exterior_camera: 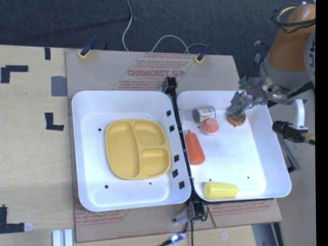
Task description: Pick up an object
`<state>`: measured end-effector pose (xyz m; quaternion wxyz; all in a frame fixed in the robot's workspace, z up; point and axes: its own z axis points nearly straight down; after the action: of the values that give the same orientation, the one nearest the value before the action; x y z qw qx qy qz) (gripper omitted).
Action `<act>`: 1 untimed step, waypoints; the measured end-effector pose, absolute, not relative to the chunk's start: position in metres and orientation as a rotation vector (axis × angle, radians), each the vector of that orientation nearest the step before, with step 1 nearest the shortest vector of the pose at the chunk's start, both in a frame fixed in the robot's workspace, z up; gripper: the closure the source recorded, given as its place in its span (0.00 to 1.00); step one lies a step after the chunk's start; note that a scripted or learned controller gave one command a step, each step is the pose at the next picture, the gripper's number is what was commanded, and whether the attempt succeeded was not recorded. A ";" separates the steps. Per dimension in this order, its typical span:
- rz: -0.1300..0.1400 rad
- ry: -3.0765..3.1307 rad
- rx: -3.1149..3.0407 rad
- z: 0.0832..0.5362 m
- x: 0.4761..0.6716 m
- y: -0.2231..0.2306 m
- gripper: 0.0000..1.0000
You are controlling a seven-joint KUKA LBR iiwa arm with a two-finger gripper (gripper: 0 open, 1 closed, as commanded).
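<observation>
The jaws of the grey two-finger gripper point down into the far part of the right shallow white bin, directly over a small round orange-brown object; their spread cannot be told, since the wrist hides them, and the object's top is covered too. Just beside it lie a pink ridged cup-shaped piece and a grey metal can on its side. An orange-red plastic bottle lies along that bin's left wall, a yellow plastic lemon-like piece at its near edge. A yellow divided plastic plate sits in the left white bin.
</observation>
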<state>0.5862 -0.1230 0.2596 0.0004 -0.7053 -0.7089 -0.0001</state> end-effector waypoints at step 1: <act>0.000 -2.227 -2.215 0.259 0.599 -0.080 1.00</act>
<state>0.5995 -0.0798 0.2590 0.0005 -0.7052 -0.7090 0.0001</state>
